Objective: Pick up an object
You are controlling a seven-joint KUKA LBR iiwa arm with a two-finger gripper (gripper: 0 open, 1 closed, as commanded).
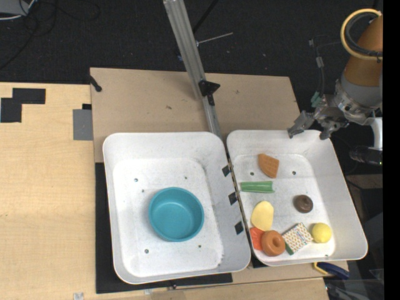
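Gripper (310, 127) spread wide, holding nothing, above the right bin's (350, 227) far rim; could clip it descending.

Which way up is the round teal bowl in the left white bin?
Upright. The round teal bowl sits mouth-up on the floor of the left white bin; its rim and hollow inside face the camera, and nothing lies in it.

Arm (362, 55) cut off at right edge; red piece (255, 237) half-hidden beneath orange ring (273, 242) — shape unclear
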